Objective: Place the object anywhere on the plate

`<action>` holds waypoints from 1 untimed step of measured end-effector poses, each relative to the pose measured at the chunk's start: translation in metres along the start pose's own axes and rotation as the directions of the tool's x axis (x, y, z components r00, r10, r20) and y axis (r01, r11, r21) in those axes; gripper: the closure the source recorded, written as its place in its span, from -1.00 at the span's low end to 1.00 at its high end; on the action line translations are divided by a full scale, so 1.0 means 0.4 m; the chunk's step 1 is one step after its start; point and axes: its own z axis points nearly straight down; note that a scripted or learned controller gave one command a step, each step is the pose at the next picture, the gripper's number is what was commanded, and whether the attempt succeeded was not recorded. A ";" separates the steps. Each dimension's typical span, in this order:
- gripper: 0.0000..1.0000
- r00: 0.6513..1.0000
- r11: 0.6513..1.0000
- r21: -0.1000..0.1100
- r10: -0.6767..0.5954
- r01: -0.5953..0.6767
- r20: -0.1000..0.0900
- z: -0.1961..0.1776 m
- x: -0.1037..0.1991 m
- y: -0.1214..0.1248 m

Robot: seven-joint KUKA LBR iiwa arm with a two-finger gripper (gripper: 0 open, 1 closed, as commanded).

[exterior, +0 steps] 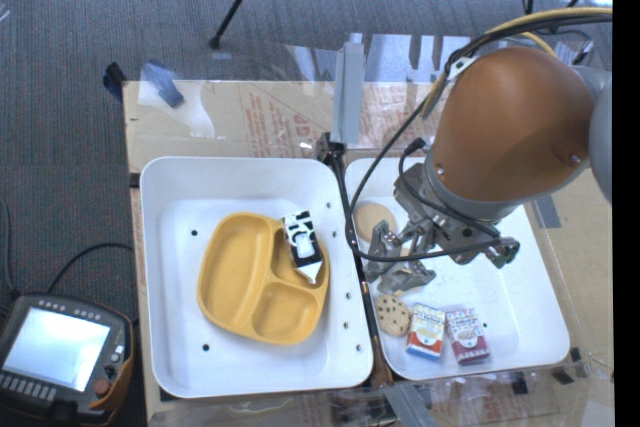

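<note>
Two shallow white bins side by side across the lower half of the frame: left bin [165, 215], right bin [540, 315].

In the left bin, a yellow divided plate [240, 290], lying flat, a little right of the bin's centre. On the plate's upper right rim and the compartment there, a small black-and-white carton [303, 245], tilted, pointed end toward lower right. Already on the plate, apart from the arm.

Over the right bin, the arm's orange band [510, 130], large, filling the upper right of the frame, with grey wrist hardware beneath. Gripper [400, 260] below and left of the band, low over the upper left part of the right bin, near the divider between the bins. Fingers open, metal tips spread, nothing between them.

Just beside the gripper, toward upper left, a pale round biscuit-like item [370, 217], partly hidden. Below the gripper, a chocolate-chip cookie [392, 315]. To its right, two small boxes [447, 333] side by side near the bin's lower edge.

At lower left of the frame, a teach pendant [60, 350] with a lit screen.
</note>
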 end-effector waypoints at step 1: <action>1.00 0.960 0.960 0.006 -0.281 0.281 0.010 -0.180 -0.001 -0.013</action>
